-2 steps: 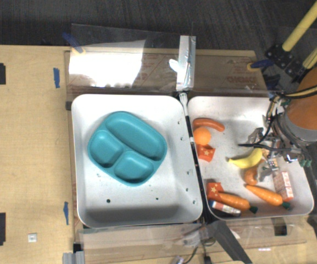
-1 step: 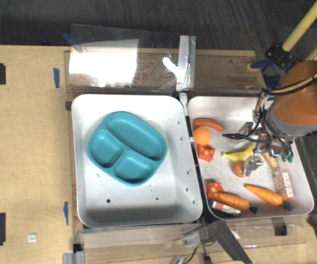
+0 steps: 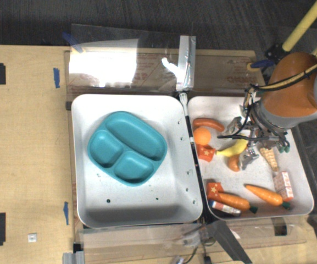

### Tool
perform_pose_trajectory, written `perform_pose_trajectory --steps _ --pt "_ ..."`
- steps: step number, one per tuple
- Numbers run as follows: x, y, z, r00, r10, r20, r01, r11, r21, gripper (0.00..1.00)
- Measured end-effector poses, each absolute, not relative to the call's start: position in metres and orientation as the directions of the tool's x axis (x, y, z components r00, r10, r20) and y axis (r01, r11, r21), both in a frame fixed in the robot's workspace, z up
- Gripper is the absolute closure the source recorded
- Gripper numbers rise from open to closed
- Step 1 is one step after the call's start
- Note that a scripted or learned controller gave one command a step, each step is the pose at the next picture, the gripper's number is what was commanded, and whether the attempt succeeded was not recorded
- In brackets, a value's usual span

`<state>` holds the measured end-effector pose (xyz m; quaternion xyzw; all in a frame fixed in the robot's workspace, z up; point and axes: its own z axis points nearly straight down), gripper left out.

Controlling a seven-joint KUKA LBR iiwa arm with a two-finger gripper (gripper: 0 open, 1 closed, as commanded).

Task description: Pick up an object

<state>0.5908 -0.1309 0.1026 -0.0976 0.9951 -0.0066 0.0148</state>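
The right white bin [image 3: 301, 164] holds several toy foods. Among them are a yellow banana [image 3: 229, 149], an orange ball [image 3: 202, 136], an orange sausage [image 3: 207, 124], a red piece [image 3: 206, 153] and a tan cone [image 3: 269, 158]. A carrot [image 3: 263, 194] and a pink block [image 3: 283, 185] lie nearer the front. My gripper [image 3: 243, 142] hangs low over the bin's middle, just right of the banana. Its metal fingers [image 3: 250, 157] stand apart, and nothing shows clamped between them. The orange wrist band [image 3: 293, 89] hides part of the bin's back right.
The left white bin [image 3: 87, 202] carries a teal divided plate [image 3: 126, 147]. A red block [image 3: 215, 190], a second carrot [image 3: 234, 200] and a red-and-white stick [image 3: 224, 207] crowd the right bin's front left corner. Clear plastic sheeting [image 3: 125, 65] lies behind the bins.
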Motion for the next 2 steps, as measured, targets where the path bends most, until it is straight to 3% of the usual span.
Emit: perform_pose_trajectory --steps 1,2 --pt "0.617 -0.12 0.102 -0.963 -0.267 -0.025 -0.266 0.964 -0.015 0.0" --pt "0.619 -0.101 0.104 -0.974 -0.223 -0.032 -0.223 0.975 -0.018 0.0"
